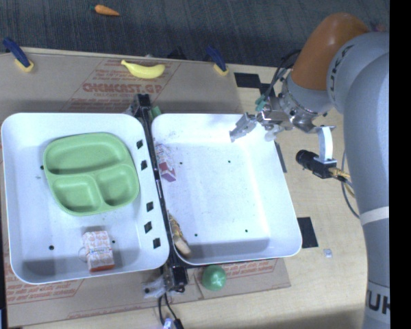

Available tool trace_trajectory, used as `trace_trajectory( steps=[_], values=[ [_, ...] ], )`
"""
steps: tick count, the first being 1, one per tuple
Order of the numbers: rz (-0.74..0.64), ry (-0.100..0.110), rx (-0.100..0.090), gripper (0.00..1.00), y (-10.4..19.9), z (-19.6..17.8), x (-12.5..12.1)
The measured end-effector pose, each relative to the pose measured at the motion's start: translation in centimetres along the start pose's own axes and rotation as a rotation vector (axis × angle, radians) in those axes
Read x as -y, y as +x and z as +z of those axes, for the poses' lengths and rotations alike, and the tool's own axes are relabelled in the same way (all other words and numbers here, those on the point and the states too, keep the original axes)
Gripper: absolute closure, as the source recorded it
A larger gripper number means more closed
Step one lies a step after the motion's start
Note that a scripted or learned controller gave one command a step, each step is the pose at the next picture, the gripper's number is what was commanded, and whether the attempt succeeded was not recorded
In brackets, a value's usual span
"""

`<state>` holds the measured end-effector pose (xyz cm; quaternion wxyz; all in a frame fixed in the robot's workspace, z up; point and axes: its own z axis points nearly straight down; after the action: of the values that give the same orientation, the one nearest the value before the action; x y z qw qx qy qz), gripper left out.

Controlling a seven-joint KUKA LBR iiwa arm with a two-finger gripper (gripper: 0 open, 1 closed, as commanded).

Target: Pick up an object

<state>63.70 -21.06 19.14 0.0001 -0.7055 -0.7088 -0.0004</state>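
Claw (pixel 250 125): at right bin's (pixel 274 204) 1 o'clock; you cannot tell its state.
Carton (pixel 166 163): light, crushable; grip its flat sides.

One fixed camera looks down on me from above the bench (pixel 48 70), tilted at a slant, far enough back to take in both white bins (pixel 14 204) side by side; my arm (pixel 359 108) enters from its right, with my gripper (pixel 250 125) near the right bin's far corner
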Motion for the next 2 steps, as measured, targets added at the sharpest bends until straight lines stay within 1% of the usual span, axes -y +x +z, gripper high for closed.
trace_trajectory(
  steps=[1,2],
  values=[
    [-0.003,0.005,-0.001,0.0,0.1,10.1,-1.9],
    [0.0,0.003,0.001,0.0,-0.1,6.6,9.1]
  ],
)
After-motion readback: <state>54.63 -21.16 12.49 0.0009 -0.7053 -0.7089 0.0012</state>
